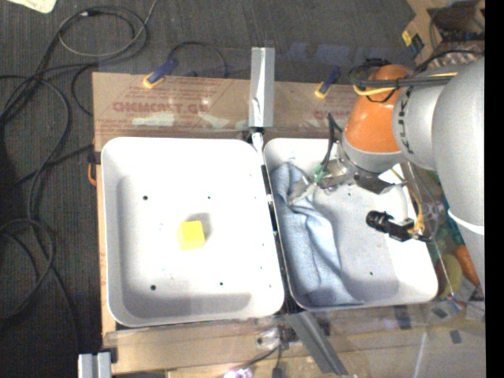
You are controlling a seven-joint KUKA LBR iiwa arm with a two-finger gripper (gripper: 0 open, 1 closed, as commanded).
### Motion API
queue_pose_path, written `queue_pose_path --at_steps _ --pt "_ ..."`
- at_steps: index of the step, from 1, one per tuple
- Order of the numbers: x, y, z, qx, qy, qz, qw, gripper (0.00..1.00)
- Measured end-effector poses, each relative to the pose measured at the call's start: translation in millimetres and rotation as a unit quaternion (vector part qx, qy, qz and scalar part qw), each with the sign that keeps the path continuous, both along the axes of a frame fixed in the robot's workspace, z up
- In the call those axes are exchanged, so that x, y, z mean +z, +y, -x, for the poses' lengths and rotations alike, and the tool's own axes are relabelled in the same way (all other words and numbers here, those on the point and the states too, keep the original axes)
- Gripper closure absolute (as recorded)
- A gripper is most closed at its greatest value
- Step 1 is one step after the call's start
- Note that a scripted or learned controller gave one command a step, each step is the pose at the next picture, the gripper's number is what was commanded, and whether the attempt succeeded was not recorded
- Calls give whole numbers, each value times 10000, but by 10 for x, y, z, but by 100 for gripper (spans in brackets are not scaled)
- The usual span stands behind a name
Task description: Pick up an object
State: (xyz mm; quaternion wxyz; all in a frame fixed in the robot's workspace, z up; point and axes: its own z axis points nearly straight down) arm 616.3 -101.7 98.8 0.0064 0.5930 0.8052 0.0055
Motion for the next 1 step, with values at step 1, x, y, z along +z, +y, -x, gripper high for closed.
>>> queue_pose_path --at_steps 1 --pt "48 8 -1 -1 24 -11 10000 100"
